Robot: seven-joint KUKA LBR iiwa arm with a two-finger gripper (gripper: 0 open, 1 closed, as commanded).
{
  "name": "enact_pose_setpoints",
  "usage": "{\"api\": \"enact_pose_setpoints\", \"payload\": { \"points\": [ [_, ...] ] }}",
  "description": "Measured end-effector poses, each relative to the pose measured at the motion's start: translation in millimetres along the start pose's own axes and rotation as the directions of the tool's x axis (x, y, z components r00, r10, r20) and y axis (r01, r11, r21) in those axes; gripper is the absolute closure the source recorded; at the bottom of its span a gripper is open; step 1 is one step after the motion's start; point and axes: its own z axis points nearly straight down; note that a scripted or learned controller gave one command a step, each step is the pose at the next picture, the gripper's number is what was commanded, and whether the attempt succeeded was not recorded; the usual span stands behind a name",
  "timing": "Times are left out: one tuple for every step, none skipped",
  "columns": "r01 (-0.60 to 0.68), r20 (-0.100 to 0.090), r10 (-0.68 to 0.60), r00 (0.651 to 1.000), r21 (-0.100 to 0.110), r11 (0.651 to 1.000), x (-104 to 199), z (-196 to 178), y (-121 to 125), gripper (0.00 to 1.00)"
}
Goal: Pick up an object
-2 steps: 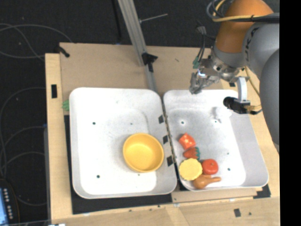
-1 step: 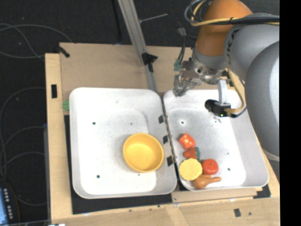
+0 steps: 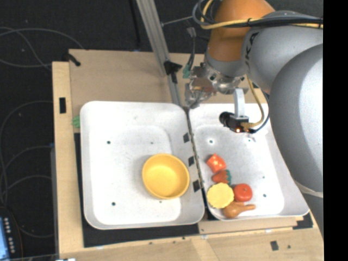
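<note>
Overhead, end effector (image 3: 194, 98) at bins' far divider; finger spread indiscernible; nothing seen held.

Yellow bowl (image 3: 165, 175) in the left bin (image 3: 109, 129). Small toy foods bunched in the right bin (image 3: 261, 162): red tomato (image 3: 243, 192), yellow round piece (image 3: 219, 195). Gripper (image 3: 194, 98) up high by the bins' far edge.

Even, bright overhead light — white bins (image 3: 130, 124) near glare. Soft, grainy focus. Dark surround; faint shadows.
</note>
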Motion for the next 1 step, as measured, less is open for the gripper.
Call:
{"api": "enact_pose_setpoints", "payload": {
  "points": [
    [0.001, 0.0, -0.001, 1.0, 0.001, 1.0, 54.8, -9.1, -0.4, 1.0]
  ]
}}
